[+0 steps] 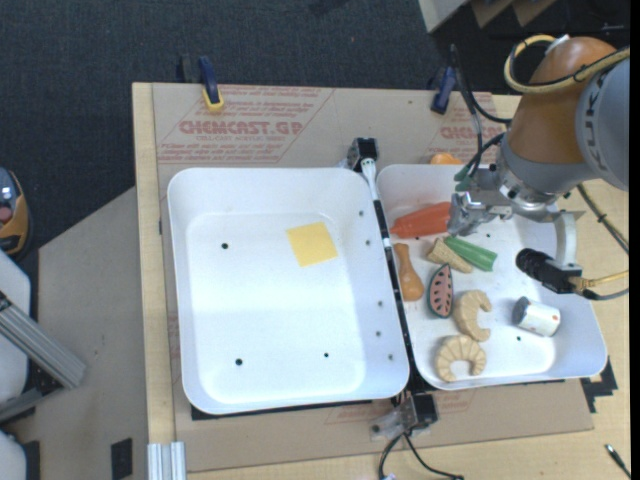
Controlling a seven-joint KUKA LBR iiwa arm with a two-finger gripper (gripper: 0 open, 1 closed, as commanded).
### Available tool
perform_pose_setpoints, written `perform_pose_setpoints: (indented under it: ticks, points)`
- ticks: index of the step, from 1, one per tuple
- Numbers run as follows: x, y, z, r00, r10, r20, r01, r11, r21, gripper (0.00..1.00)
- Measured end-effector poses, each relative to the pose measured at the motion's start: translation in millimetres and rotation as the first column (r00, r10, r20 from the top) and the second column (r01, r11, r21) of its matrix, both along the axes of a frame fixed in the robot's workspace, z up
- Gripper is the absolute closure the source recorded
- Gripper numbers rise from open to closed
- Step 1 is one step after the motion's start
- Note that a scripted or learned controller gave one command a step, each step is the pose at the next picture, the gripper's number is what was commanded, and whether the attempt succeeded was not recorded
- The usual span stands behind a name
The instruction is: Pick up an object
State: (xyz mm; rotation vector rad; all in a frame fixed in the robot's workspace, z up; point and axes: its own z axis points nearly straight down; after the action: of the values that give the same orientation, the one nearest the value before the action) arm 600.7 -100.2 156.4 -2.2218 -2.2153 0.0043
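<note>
**Pincer hanging over the toy food in the right bin**

The pincer (470,218) is hovering over the upper part of the right bin (590,353), and the green toy vegetable (472,252) is lying just below it, so that piece looks the likeliest pick. It is resting at a slant, touching the tan wedge (442,255) on its left. Judging by its look, it is a light, stiff plastic piece with a smooth skin that could slip; taking it across its narrow width near the middle seems the safest hold. Whether the pincer is spread or closed I cannot tell from this angle, and nothing is visibly between its tips.

Just up and left of the green piece, a red toy pepper (422,220) is lying almost under the pincer. Left of the green piece, an orange toy carrot (408,273) is running along the bin's wall. Below the green piece, a watermelon slice (441,290) is standing beside two croissants (472,313), with the lower croissant (460,356) near the bin's front edge. Right of the green piece, a small white cylinder (538,316) is sitting apart from the rest.

Far left of the green piece, the left bin (200,368) is holding one yellow square (312,243). Both bins are resting on the bench (160,128).
</note>
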Motion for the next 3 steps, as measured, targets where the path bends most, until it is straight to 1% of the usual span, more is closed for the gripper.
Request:
perform_pose_setpoints:
  ticks: [1,2,3]
  points:
    - [-27.0,-52.0,-75.6,1.0,-0.005,0.0,0.005,1.0,-0.003,1.0]
    - [-25.8,-48.0,-74.1,1.0,0.001,0.002,-0.001,1.0,-0.002,0.0]
    - [-43.0,42.2,31.6,1.0,0.011,0.009,-0.011,1.0,0.002,0.0]
